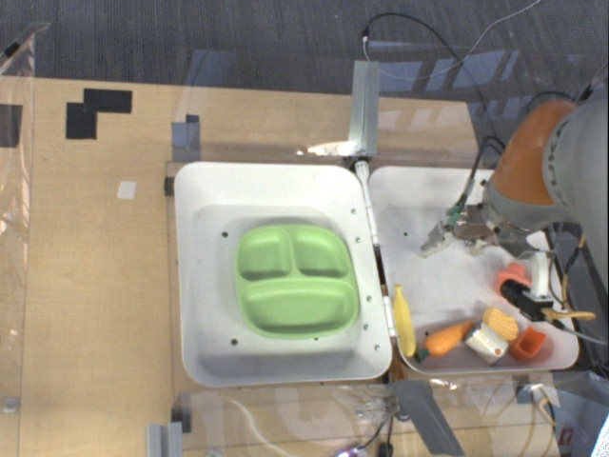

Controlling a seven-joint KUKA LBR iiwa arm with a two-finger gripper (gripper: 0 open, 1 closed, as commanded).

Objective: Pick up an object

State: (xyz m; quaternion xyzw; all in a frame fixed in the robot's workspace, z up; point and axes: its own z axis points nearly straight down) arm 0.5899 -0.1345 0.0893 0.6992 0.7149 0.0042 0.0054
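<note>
Gripper [447,238] hangs low over the right bin [414,193], fingers parted and holding nothing, arm [561,165] angling in from the right. Toy carrot [447,339] lies at that bin's near edge. Green tray [296,280] fills the left bin [205,284] on the wooden bench [86,284].

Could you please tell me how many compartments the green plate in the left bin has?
3: the green plate has two smaller compartments side by side along its far edge and one wide compartment along its near edge.
</note>
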